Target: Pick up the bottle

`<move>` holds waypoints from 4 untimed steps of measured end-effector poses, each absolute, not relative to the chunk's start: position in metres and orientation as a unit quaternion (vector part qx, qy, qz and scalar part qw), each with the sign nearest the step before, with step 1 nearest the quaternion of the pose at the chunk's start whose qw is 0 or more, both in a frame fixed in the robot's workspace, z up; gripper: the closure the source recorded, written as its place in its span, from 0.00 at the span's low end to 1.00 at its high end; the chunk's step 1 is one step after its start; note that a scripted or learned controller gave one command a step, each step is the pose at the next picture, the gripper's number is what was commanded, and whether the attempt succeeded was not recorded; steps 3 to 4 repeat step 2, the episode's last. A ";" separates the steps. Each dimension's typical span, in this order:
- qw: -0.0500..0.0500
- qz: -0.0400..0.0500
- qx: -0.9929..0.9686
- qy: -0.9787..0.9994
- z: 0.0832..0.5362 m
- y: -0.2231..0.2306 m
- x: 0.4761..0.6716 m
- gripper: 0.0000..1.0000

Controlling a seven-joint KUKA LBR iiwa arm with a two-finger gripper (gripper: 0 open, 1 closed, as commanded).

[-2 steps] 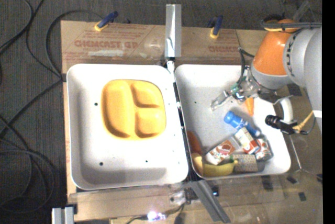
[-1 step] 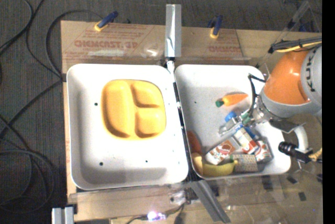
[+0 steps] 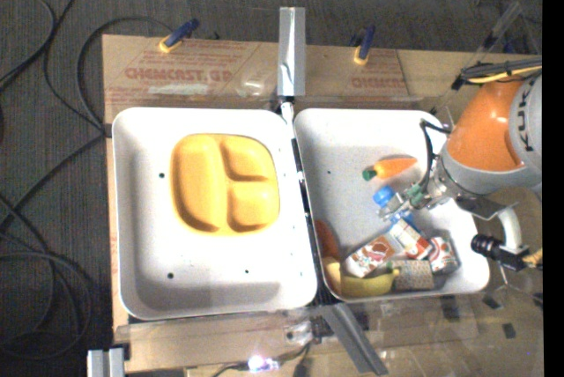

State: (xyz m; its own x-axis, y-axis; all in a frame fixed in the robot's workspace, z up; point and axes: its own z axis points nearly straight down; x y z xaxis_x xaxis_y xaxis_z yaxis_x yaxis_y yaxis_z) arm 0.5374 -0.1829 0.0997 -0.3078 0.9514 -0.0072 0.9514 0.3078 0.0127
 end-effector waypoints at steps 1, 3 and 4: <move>-0.001 0.000 0.594 0.804 0.133 -0.202 0.517 1.00; 0.001 0.000 0.614 0.789 0.257 -0.133 0.511 1.00; 0.001 0.000 0.614 0.789 0.257 -0.133 0.511 1.00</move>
